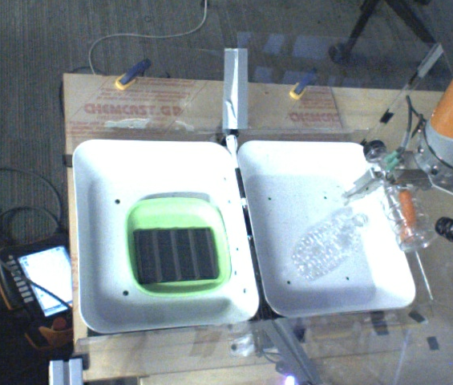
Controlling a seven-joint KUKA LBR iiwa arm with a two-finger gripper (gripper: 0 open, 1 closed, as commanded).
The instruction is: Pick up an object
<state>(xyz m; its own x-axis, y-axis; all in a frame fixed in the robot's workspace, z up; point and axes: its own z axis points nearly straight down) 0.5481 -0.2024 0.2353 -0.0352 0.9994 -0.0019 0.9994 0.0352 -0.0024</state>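
A clear knobbly plastic bottle (329,245) lay in the right bin (290,175), long axis running near-left to far-right, apparently neck toward the pincer (388,171) at the bin's right wall; whether its fingers stood apart could not be told. Transparent, ridged plastic risked slipping from a grasp. A green tray (179,251) sat in the left bin (102,175).

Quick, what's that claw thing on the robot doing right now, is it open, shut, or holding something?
Gripper: cannot be told; it sits over the right bin's right edge, up-right of the clear bumpy object.
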